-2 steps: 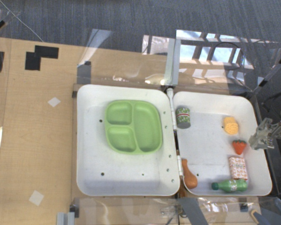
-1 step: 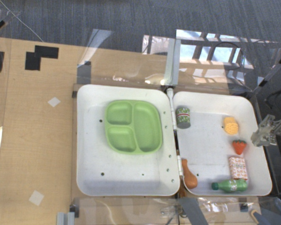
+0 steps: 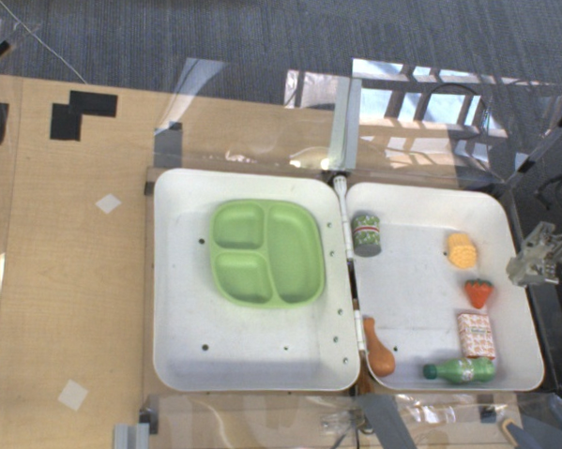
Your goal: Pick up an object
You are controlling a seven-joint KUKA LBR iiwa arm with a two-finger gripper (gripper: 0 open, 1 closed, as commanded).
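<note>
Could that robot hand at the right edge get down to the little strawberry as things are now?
Probably yes. The hand sits at the right bin's right rim, and the strawberry lies just beside it on open floor, apart from the yellow corn and the carton, with nothing over it.

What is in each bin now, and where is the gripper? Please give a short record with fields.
left bin: green tray with three compartments, near the middle
right bin: six items
can: far left corner, by the divider
corn: far right part
strawberry: nearer than the corn
box: nearer than the strawberry
green bottle: lying along the near wall
drumstick: near left corner
gripper: over the right bin's right rim, holding nothing visible
</note>
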